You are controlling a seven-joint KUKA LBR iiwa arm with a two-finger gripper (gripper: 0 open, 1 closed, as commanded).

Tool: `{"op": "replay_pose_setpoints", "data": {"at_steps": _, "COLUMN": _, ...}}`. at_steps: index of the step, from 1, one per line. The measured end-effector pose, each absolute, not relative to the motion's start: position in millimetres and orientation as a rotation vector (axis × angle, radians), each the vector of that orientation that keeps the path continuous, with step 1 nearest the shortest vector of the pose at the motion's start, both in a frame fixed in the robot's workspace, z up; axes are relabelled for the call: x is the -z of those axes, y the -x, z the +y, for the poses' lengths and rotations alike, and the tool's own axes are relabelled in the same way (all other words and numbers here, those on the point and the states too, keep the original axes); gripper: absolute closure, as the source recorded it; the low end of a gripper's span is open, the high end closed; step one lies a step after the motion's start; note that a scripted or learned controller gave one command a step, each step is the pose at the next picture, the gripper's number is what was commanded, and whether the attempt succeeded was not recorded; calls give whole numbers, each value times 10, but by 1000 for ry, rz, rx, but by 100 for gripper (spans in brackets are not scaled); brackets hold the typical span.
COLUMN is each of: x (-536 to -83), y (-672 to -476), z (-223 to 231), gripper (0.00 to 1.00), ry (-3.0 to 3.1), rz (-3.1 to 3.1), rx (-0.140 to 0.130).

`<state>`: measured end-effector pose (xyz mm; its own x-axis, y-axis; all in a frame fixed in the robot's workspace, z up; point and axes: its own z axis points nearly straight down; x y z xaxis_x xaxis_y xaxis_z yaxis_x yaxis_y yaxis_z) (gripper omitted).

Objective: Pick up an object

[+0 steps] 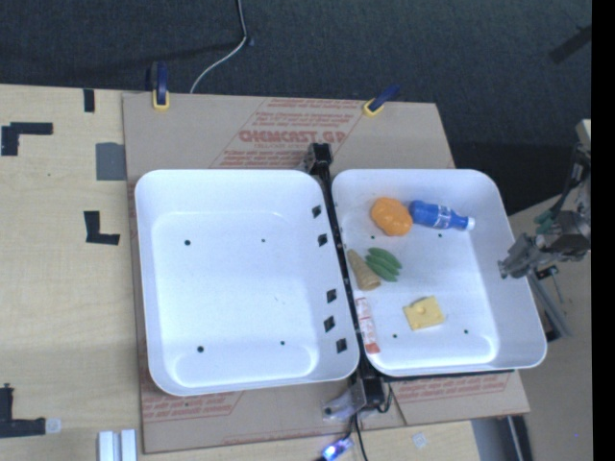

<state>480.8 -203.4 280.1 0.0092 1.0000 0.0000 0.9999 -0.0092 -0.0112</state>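
Objects lie scattered in the right-hand shallow white plastic bin (480,349), while the left-hand shallow white plastic bin (231,373) sits just beside it, the two touching along a dark central seam with small black clips. Both bins rest on a brown cardboard sheet (288,137) printed with red lettering, which covers part of the pale wooden desk (58,286).

In the right bin, a round orange fruit-shaped toy (391,216) sits near the far left corner. Just beside it, to its right, lies a blue plastic bottle with a white cap (438,215), on its side, cap pointing toward the arm's side. Nearer the seam, a green ridged pepper-like toy (384,263) touches a tan cone-shaped piece (363,272). Below them, a narrow white and red tube-like item (364,320) lies along the bin's left wall. A yellow block resembling a cheese wedge (424,313) rests well apart from the others, toward the bin's near side.

The grey tool (524,254) hovers at the right bin's outer rim, apart from every object and carrying nothing visible. Whether it is open or closed cannot be made out at this angle.
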Motion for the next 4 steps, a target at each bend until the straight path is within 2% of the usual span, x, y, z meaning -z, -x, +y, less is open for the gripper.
{"op": "replay_pose_setpoints", "data": {"at_steps": 1, "x": -3082, "y": -5066, "z": -1560, "gripper": 100, "ry": 2215, "rz": -2228, "rx": 1}}
{"op": "replay_pose_setpoints", "data": {"at_steps": 2, "x": -2854, "y": -5498, "z": -1079, "gripper": 100, "ry": 2213, "rz": -2228, "rx": 0}}
{"op": "replay_pose_setpoints", "data": {"at_steps": 3, "x": -2820, "y": -5302, "z": -188, "gripper": 100, "ry": 2207, "rz": -2230, "rx": 0}}
{"op": "replay_pose_setpoints", "data": {"at_steps": 4, "x": -3642, "y": -5629, "z": 373, "gripper": 100, "ry": 2215, "rz": -2235, "rx": 11}}
